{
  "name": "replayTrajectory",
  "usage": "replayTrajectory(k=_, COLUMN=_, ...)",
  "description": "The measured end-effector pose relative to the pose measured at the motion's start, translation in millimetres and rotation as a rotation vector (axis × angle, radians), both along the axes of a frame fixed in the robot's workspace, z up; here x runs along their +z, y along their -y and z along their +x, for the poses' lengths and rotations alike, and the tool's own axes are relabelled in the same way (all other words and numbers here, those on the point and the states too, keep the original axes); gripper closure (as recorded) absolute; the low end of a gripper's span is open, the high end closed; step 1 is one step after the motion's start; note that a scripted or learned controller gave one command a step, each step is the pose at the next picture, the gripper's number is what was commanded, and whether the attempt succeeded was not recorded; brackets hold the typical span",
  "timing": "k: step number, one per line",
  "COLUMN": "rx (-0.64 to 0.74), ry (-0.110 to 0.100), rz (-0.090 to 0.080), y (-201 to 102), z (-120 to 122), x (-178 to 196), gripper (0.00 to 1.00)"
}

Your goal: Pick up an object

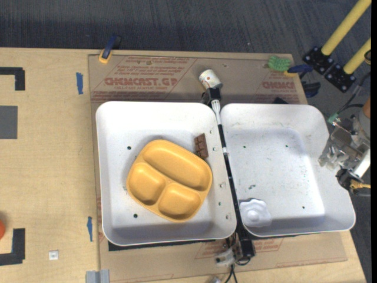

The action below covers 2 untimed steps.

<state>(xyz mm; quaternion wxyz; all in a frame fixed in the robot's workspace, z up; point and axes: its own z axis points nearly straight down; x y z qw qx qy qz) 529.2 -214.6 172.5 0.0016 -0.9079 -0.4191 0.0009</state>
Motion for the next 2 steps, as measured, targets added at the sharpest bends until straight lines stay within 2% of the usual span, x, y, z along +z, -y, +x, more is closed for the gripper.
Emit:
replayTrajectory(k=1, rx=-0.258, ry=0.001, rz=-0.002, y=0, z=9, x=-2, gripper=1.0)
replayTrajectory(k=2, rx=-0.662, ry=-0.001, rz=-0.002, y=-77, z=6, x=6, gripper=1.0)
